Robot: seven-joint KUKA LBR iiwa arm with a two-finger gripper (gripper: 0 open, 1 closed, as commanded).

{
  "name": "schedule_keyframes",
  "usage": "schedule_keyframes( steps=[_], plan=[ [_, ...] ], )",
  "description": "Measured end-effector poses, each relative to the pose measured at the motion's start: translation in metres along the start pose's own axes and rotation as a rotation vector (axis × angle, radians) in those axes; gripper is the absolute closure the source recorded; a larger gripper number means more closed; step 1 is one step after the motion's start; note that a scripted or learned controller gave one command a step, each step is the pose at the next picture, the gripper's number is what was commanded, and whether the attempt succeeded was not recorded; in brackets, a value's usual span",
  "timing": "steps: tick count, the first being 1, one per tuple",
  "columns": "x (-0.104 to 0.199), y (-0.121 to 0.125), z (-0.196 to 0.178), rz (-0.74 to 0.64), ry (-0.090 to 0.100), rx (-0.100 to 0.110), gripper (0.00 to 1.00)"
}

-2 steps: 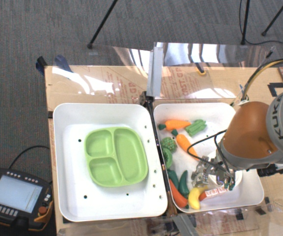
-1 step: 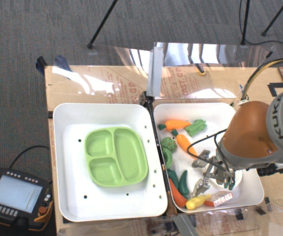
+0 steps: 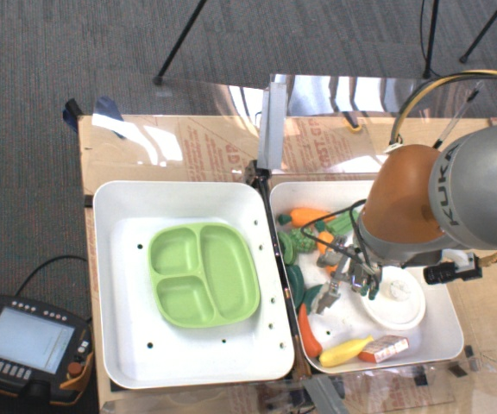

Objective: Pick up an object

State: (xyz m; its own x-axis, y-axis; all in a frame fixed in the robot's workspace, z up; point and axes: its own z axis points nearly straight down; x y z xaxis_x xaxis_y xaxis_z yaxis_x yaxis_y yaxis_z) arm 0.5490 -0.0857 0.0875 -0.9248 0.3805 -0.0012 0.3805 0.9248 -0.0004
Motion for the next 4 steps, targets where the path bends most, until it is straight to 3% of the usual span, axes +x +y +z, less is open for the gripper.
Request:
schedule_keyframes(
  steps=[1,2,3,4],
  plan=[
    [-0.048,0.019,0.0,0.085,0.001,-0.001,0.0],
    [-0.048,0.021,-0.01,0.076,0.0,-0.001,1.0],
    [-0.047,0.022,-0.01,0.076,0.001,0.0,0.0],
    [-0.048,0.023,-0.02,0.069,-0.001,-0.001,1.0]
  ],
)
